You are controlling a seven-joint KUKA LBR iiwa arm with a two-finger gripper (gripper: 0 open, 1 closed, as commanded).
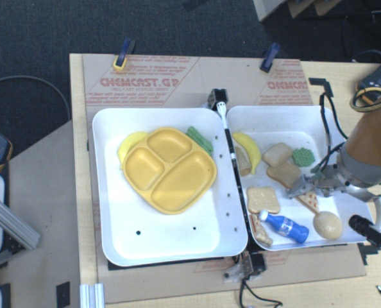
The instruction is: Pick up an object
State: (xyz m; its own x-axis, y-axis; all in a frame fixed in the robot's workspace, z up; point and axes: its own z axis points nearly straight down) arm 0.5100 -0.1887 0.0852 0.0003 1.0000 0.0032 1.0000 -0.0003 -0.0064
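The fingers (304,188) rest low among toy foods in the right bin (267,117).

I count two white bins: left bin (113,172), right bin (274,117). Left bin: one yellow divided tray (170,169), one yellow piece (127,145) under its edge, one green piece (200,139). Right bin: one banana (248,147), one green leafy piece (303,156), one blue bottle (285,226), one pizza slice (309,201), one egg-like beige lump (328,224). Bread-like slices: I make out about four, count uncertain. Two clamps on surface's far edge (122,56) (269,58).
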